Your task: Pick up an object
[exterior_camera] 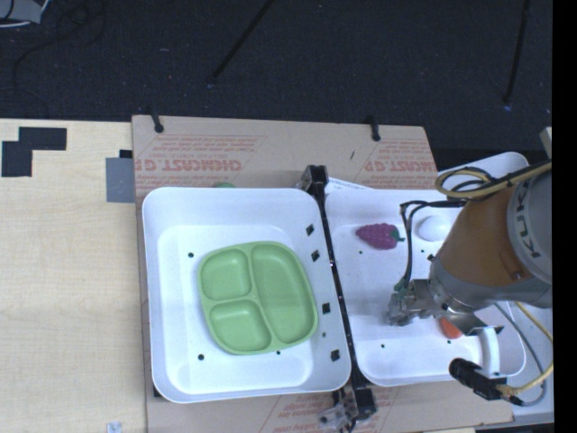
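My gripper [403, 309] is low in the right bin [388, 368], near its middle, reaching in from the right under the orange wrist band. A purple grape-like toy [379, 235] lies toward the bin's far side, well apart from the gripper. A small orange-red object [450, 329] peeks out just right of the gripper, partly hidden by the arm. A white object [431, 226] rests near the far right of the bin, beside the purple toy.
The left bin [171, 332] holds a green three-compartment plate [257, 296]. A black divider clamp [329, 278] runs between the bins. Cables [469, 180] loop above the arm at the right. Cardboard lies under both bins.
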`<state>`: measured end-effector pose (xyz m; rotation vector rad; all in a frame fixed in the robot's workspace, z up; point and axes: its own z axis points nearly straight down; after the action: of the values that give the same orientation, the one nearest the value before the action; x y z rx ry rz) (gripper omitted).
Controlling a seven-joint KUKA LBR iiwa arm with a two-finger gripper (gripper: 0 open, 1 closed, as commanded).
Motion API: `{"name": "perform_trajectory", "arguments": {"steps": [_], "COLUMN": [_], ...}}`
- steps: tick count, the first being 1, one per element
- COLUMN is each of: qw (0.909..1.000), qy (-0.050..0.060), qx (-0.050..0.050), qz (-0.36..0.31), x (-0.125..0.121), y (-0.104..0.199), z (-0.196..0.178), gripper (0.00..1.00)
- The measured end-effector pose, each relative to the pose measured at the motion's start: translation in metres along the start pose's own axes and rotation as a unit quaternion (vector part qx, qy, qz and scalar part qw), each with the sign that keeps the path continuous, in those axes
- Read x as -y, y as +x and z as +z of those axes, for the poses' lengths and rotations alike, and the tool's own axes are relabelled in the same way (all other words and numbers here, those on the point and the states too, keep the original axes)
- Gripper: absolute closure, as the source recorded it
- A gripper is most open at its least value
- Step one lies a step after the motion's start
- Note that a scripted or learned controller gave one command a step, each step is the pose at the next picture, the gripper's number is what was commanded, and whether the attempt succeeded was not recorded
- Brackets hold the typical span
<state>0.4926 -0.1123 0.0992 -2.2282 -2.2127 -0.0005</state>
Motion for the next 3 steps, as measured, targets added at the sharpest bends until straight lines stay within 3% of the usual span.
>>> {"name": "perform_trajectory", "arguments": {"steps": [1, 3], "qw": [1.0000, 1.0000], "qy": [-0.001, -0.003], "qx": [0.000, 0.001], "qz": [-0.002, -0.004], "x": [0.003, 0.001], "y": [0.000, -0.013], "z": [-0.042, -0.162], "gripper": [1.00, 1.00]}}
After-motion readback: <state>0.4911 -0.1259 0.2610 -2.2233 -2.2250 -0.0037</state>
